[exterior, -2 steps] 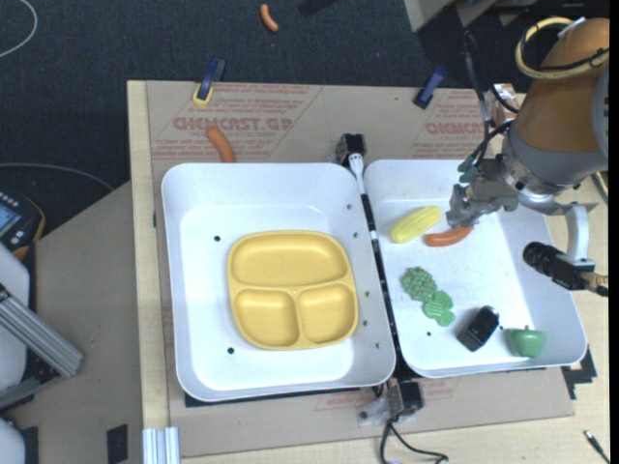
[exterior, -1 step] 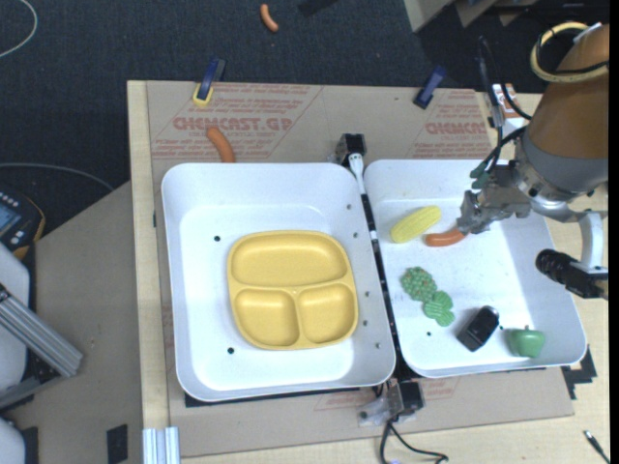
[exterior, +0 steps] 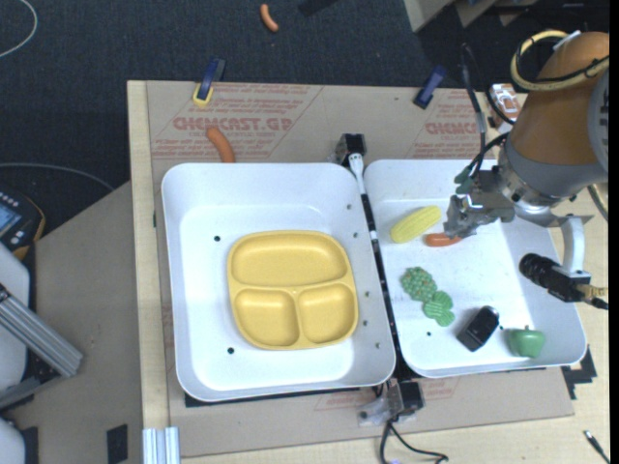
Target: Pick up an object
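From the overhead camera you see two shallow white bins side by side on the table [exterior: 290, 114], whose top is brown board with red lettering. The left bin [exterior: 193, 211] holds a smooth yellow three-compartment plate [exterior: 290, 288]. The right bin [exterior: 503, 351] carries the loose pieces: a knobbly yellow corn cob [exterior: 416, 223], a small orange-red sausage [exterior: 442, 241], a bumpy green bunch [exterior: 428, 295], a black block [exterior: 478, 328] and a glossy green apple-like piece [exterior: 527, 341]. Another orange sausage [exterior: 221, 144] lies on the table above the left bin. The tool [exterior: 465, 218] hangs low in the right bin, just right of the corn cob and directly above the sausage, near enough to touch it. You cannot tell how its jaws stand, nor whether anything is between them.
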`<state>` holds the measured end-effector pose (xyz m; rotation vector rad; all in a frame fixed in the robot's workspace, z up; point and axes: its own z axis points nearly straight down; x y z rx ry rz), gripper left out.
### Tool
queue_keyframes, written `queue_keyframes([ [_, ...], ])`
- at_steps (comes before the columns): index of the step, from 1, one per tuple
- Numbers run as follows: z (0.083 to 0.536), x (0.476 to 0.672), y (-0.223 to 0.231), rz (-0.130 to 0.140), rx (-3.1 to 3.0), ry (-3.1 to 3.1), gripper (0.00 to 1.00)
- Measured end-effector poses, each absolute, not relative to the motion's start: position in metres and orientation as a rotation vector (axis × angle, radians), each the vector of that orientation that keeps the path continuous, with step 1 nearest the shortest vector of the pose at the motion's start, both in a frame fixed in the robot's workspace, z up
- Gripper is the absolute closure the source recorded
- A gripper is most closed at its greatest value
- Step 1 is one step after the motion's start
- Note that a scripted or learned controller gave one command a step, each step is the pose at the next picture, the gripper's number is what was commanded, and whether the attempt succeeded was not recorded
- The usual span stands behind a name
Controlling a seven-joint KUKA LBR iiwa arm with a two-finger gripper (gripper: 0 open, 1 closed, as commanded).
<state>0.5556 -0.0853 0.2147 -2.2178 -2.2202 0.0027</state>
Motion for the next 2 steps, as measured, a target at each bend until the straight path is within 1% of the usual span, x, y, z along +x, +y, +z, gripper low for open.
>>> queue_keyframes([
  [1,0.218,0.547,-0.093,0.002,-2.221,-2.219,1.00],
  [2,0.234,0.551,-0.094,-0.003,-2.223,-2.224,1.00],
])
